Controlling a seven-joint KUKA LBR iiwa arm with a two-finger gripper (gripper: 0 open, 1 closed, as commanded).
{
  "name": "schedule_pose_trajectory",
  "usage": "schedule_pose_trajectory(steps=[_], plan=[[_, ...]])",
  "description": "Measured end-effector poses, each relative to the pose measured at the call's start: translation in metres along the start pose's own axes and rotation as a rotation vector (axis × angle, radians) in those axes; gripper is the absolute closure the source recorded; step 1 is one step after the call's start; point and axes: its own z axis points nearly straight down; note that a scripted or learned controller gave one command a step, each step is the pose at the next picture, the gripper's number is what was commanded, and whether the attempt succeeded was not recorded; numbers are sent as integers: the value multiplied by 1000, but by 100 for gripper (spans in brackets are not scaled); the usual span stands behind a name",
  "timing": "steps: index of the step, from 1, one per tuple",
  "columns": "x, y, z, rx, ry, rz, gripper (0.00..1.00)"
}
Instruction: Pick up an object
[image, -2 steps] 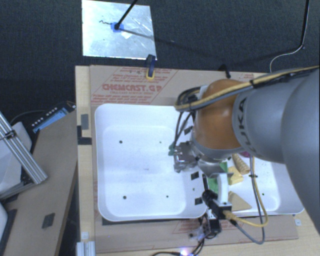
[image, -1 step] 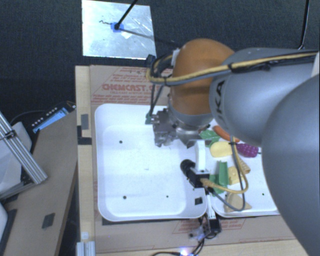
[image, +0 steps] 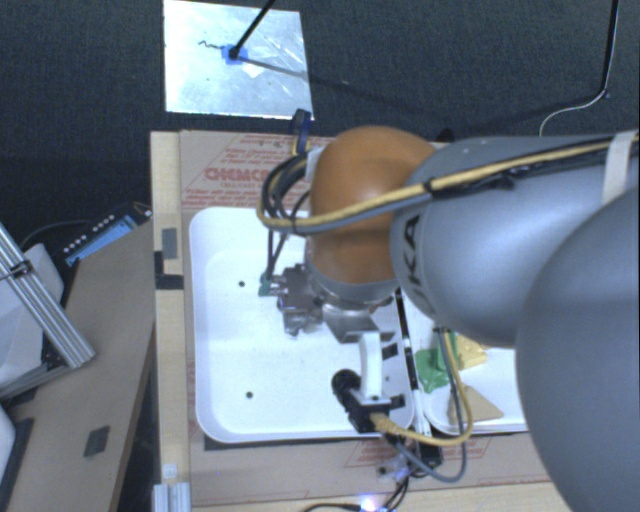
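My grey arm with its orange band (image: 365, 195) reaches in from the right and hangs over the left white bin (image: 225, 340). The gripper (image: 292, 303) shows as a grey metal block below the band, low over the bin's middle. A small dark-green bit (image: 265, 288) sits at the gripper's left edge; I cannot tell whether it is an object or part of the gripper. In the right bin (image: 500, 425), a green object (image: 432, 368), a yellow one (image: 468, 352) and a tan flat piece (image: 483, 402) peek out from under the arm.
Cables (image: 400, 440) hang from the wrist over the bins' front rims. A brown cardboard sheet (image: 225, 165) lies under the bins. A shiny panel (image: 235, 55) sits at the back, and a metal rail (image: 45, 310) at the left.
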Motion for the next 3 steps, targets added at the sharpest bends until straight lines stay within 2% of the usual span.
schedule_pose_trajectory(steps=[1,2,3], plan=[[34,22,-32,-6,0,3,100],[33,7,-67,-6,1,4,100],[21,78,-121,-13,0,10,100]])
